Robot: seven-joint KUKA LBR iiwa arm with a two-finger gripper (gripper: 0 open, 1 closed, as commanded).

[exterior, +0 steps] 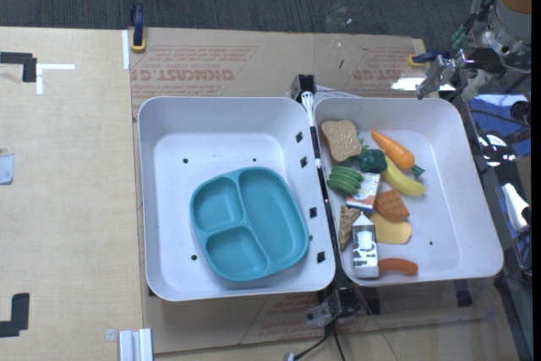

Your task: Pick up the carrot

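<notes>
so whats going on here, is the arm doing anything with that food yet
Not yet. The gripper is above the far right corner of the right bin, outside its rim, with nothing between its fingers. The carrot it is meant to pick up lies untouched in that bin, next to the banana and bread slice. The left bin holds a teal divided plate.
</notes>
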